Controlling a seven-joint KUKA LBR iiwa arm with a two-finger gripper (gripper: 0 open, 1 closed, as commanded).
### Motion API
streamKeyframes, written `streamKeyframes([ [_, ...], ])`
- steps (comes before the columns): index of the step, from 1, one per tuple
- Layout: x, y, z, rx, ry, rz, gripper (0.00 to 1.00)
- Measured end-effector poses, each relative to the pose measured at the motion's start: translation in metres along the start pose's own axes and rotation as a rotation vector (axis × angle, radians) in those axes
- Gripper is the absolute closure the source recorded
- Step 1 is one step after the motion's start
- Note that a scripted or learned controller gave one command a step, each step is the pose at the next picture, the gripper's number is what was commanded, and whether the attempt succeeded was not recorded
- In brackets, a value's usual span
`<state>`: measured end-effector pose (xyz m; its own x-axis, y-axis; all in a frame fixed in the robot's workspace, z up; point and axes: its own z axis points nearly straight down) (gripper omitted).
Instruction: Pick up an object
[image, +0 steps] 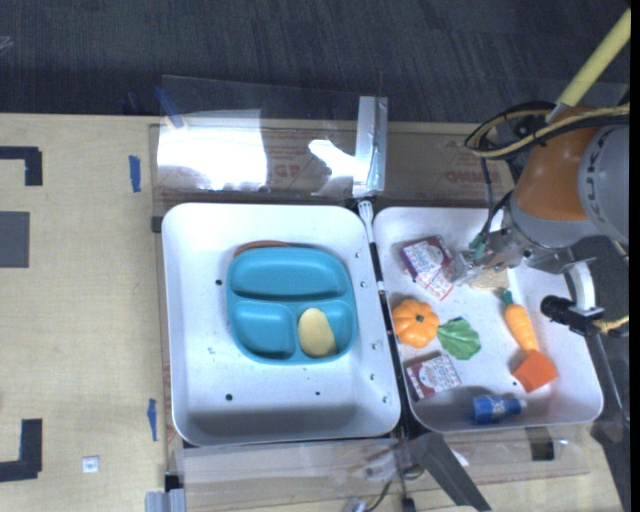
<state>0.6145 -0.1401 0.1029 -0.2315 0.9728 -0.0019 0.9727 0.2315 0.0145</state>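
My gripper (483, 260) hangs low over the far part of the right bin (580, 400), below the grey arm with its orange band (550, 185). It is just right of a red-and-white packet (424, 264) and above a small pale object (490, 279). Also in this bin lie an orange pumpkin (414, 324), a green leaf (460, 338), a carrot (520, 326), an orange block (536, 370), a second red packet (435, 375) and a blue piece (495, 406).
The left bin (200, 380) holds a blue divided tray (290, 300) with a yellow rounded object (316, 331) in its near right compartment. A clear plastic panel (260, 150) stands behind the bins. Cables (500, 130) loop near the arm.
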Motion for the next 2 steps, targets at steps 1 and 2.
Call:
streamKeyframes([
  [1, 0.000, 0.000, 0.000, 0.001, 0.000, 0.000, 0.00],
  [2, 0.077, 0.029, -0.083, 0.010, 0.003, 0.050, 0.00],
])
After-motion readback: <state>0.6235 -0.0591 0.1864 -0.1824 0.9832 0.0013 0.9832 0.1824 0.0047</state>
